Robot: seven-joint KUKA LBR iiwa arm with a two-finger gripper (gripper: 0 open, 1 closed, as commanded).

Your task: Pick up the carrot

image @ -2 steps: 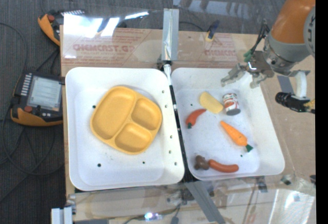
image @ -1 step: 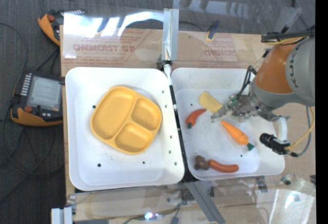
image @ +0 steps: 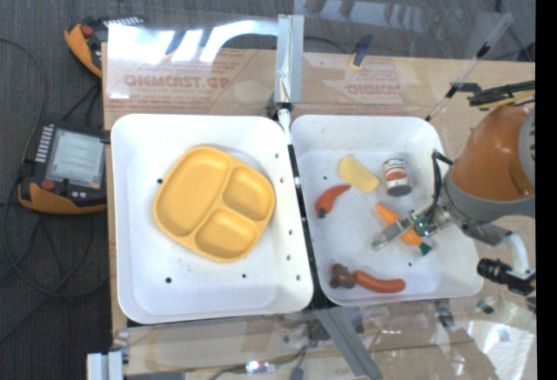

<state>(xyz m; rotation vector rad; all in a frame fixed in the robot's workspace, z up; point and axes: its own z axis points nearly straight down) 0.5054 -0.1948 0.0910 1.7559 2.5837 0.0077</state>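
Orange and tapered, the carrot [image: 393,220] lies in the right bin [image: 365,130], toward its right half, with its narrow end pointing up-left and its thick end under the pincer [image: 407,230]. It is small, and part of it is covered by the metal fingers, so its full outline cannot be made out. The pincer sits low over the bin floor, its long grey finger [image: 387,237] running down-left alongside the carrot, with a bit of green showing by its base. The fingers appear to bracket the carrot, but whether they are spread or pressed together cannot be told from this angle. The arm [image: 492,165] reaches in from the right, its orange band bulking over the bin's right rim and the wrist bent down toward the carrot.

Near the carrot, up and to the right, stands a small can [image: 396,176], with a pale yellow piece [image: 358,174] beside it. A red chili pepper [image: 332,198] lies to the left, and a sausage [image: 379,283] with a brown lump [image: 339,277] at its end rests along the front wall. The left bin [image: 139,283] holds a yellow divided plate [image: 216,203].
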